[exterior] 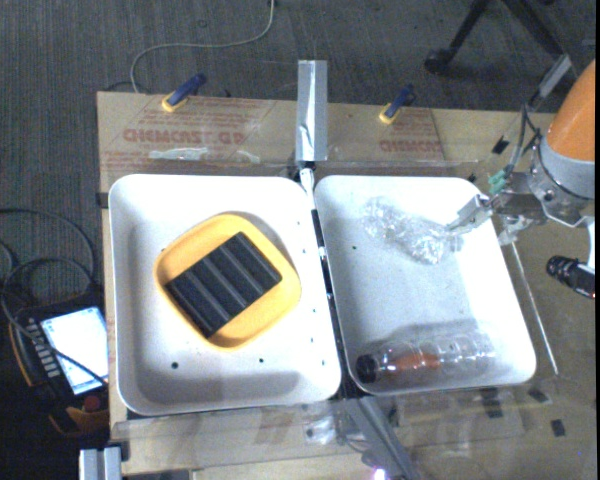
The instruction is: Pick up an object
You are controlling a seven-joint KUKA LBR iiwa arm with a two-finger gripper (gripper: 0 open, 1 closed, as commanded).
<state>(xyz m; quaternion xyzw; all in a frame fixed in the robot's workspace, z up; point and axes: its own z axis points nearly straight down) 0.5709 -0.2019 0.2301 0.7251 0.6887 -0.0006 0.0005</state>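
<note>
- My claw (477,211) sits at the right rim of the right bin (500,268), its tip touching, or just beside, the crumpled clear plastic wrap (408,229). Whether it is released or clenched I cannot tell; the end is too small and blurred.
- That wrap lies in the far half of the right bin, a loose, glassy, wrinkled wad. I judge it very light and soft: it should crush under a pinch and may slip or spring back. I would take it across the thickest bunch in the middle, not a stray edge.
- A clear plastic bottle (426,356) lies on its side along the near wall of the same bin, with a dark cap toward the left and something orange-red inside. It looks smooth, round and apt to roll. I would close across its body near the middle, at right angles to its length.
- In the left bin (130,268) rests a yellow rounded-square object (230,280) with a black ribbed panel on top, turned at a slant. It looks stiff and bulky, likely the heaviest thing here and too wide for an easy pinch; an edge would be the only hold.
- Both bins are shallow, white and smooth with rounded corners, set side by side on a brown tabletop (180,143).
</note>
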